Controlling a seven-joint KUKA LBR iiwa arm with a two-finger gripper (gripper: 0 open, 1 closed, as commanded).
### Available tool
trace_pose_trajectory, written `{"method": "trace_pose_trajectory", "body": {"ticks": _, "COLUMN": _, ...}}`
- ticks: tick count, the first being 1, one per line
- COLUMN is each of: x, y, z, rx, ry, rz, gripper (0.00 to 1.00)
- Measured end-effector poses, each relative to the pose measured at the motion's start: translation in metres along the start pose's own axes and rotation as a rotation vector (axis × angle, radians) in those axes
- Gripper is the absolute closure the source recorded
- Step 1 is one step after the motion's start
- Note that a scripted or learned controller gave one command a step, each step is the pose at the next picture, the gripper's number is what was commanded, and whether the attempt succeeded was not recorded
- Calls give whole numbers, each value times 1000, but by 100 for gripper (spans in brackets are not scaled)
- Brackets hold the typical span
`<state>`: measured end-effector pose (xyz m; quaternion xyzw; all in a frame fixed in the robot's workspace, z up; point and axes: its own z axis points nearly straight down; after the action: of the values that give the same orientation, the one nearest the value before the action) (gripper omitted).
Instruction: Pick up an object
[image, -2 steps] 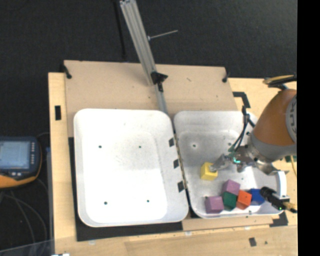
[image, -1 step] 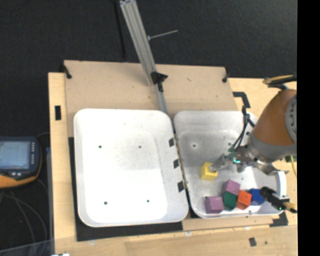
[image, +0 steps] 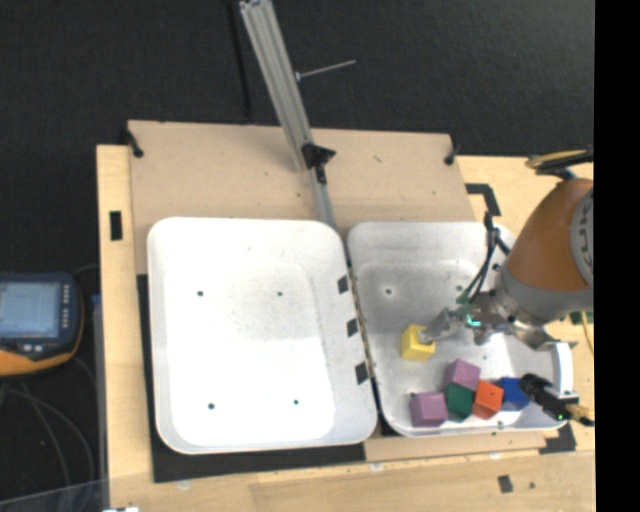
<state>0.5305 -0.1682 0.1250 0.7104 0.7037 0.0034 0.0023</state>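
Note:
My gripper (image: 459, 329) hangs low over the right bin (image: 400, 250), at its middle right, below the grey wrist and orange band (image: 545, 250). It looks open, with nothing between its fingers. The left fingertip (image: 437, 325) is right beside the top right corner of a yellow block (image: 417, 343); I cannot tell whether they touch. In the bin's front right corner lies a cluster: two purple blocks (image: 463, 375) (image: 428, 407), a green block (image: 458, 400), an orange block (image: 487, 398) and a blue block (image: 513, 391).
The left bin (image: 250, 330) lies beside the right one, joined by black clips at the shared edge (image: 352, 325). A slanted metal rail (image: 285, 90) rises at the back. A handheld screen device (image: 35, 315) rests off the bench's left side.

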Motion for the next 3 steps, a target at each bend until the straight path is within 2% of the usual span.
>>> {"method": "trace_pose_trajectory", "body": {"ticks": 1, "x": 29, "y": 91, "z": 21, "rx": 9, "ry": -4, "rz": -6, "gripper": 0}}
{"method": "trace_pose_trajectory", "body": {"ticks": 2, "x": 30, "y": 94, "z": 10, "rx": 6, "ry": -6, "rz": -19, "gripper": 100}}
{"method": "trace_pose_trajectory", "body": {"ticks": 3, "x": 0, "y": 26, "z": -170, "rx": -2, "ry": -5, "rz": -8, "gripper": 100}}
